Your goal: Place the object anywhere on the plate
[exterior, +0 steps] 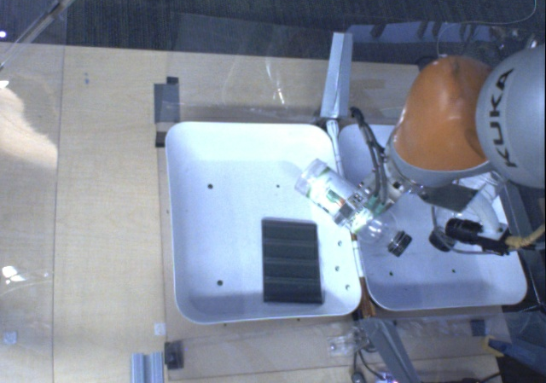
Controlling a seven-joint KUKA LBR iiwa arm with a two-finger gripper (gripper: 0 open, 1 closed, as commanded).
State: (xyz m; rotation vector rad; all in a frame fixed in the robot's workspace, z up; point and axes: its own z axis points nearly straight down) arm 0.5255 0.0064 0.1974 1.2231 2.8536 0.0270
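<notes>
A clear plastic bottle (327, 189) with a green label hangs tilted over the right rim of the left bin (213, 168). Its right end sits in my gripper (368, 205), which is shut on it, under the orange-banded wrist (439, 117). The plate is a black ribbed rectangle (292, 260) lying flat in the left bin's lower middle. It lies below and slightly left of the bottle, and apart from it.
The right bin (452, 279) holds a small dark object (398, 242) just below my gripper. A black connector and cable (461, 232) hang off the arm over that bin. A grey upright bar (338, 74) stands between the bins at the back.
</notes>
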